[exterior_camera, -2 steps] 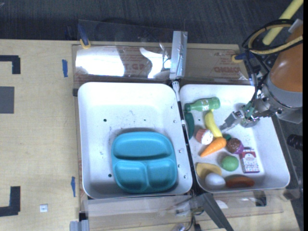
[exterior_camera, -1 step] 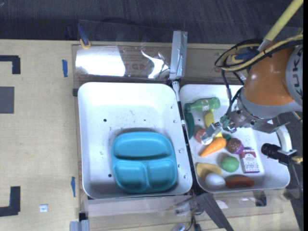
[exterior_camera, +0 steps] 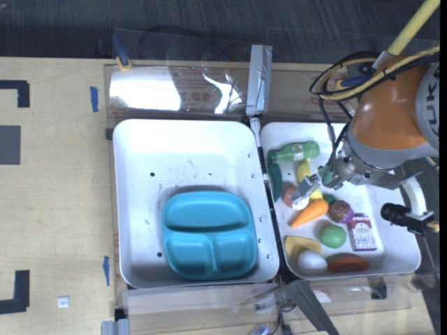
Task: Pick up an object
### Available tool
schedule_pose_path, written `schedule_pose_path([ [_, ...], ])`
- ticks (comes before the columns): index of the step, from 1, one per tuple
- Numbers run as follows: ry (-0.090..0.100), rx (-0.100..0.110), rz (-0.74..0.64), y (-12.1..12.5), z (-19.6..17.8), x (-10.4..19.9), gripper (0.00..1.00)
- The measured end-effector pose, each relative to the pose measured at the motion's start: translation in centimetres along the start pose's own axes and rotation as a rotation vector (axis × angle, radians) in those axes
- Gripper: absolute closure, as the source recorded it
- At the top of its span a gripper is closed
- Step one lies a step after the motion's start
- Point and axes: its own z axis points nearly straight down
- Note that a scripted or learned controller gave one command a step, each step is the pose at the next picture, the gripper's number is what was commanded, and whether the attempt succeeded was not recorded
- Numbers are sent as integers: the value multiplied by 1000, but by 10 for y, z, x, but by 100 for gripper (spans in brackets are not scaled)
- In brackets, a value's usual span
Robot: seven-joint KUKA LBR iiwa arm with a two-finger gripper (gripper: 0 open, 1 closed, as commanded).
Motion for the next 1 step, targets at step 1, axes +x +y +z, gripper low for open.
schedule_pose_path([
  [1,2,6,62,-22,59,-57,0],
])
